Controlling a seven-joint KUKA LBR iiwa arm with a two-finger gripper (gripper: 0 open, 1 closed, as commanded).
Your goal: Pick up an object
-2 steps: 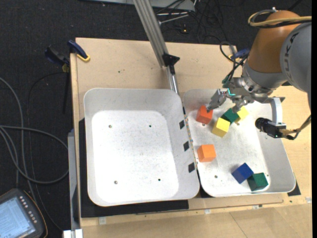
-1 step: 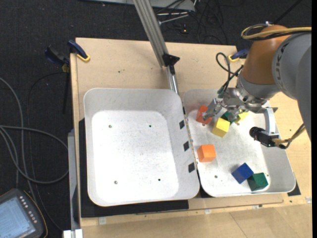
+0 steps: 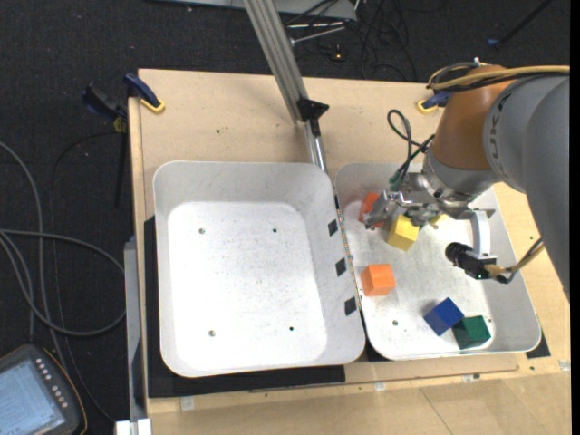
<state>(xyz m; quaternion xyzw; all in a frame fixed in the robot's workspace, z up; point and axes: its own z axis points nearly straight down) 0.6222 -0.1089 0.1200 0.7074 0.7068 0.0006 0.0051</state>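
Note:
My gripper (image 3: 401,212) hangs over the upper left part of the right bin (image 3: 507,333), below the orange wrist band. A yellow block (image 3: 403,234) sits right at its lower end, partly covered by it, and whether it is gripped is hidden. A red-orange piece (image 3: 368,207) lies just left of the gripper, by the bin's left wall. An orange block (image 3: 379,279) rests lower down in the same bin. Near the front right corner a blue block (image 3: 443,315) and a green block (image 3: 472,332) touch each other.
The left bin (image 3: 168,243) stands beside the right one, sharing a raised middle rim. A metal pole (image 3: 276,48) slants across the back of the bench. A cable and a black connector (image 3: 464,259) dangle from the wrist over the right bin.

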